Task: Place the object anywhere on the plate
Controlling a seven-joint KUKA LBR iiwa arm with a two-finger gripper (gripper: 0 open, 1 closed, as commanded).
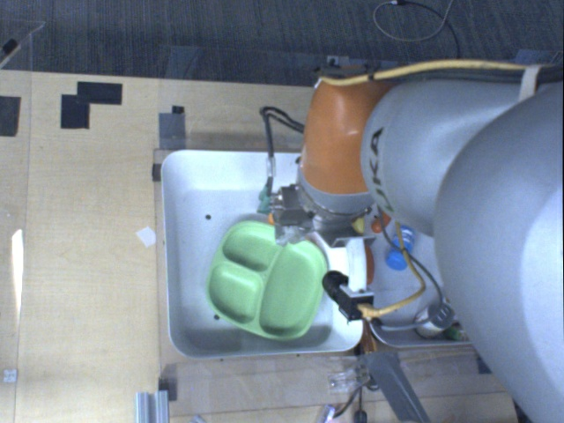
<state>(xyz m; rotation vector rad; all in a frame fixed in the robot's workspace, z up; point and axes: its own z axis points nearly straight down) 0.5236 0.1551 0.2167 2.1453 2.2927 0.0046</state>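
1. Looking down at the bench, the big grey arm (458, 192) with its orange band (339, 139) comes in from the right and covers most of the right-hand bin

2. The left bin (189, 192) has a green plate (256, 285) lying in it, the kind with three sections, sitting toward the bin's near right corner and tilted a bit off square with the walls

3. The gripper (286, 223) is hanging right over the plate's upper edge, about where the divider ridges meet, so it's basically already above the target

4. Honest answer on the grip: I can't tell if it's spread or pressed together, since the wrist body blocks the tip from this angle, and I can't make out anything being carried either

5. As for the object to be placed, I can't pick it out for sure. There's some blue and orange stuff (397, 245) in the right bin, just beside the wrist, mostly tucked under the arm, and it could be in that clutter

6. The relation that matters: the plate spreads down and left from the gripper, with the widest section nearest to it, so I'd guess a drop needs only a small nudge that way to land well inside the rim instead of on the edge
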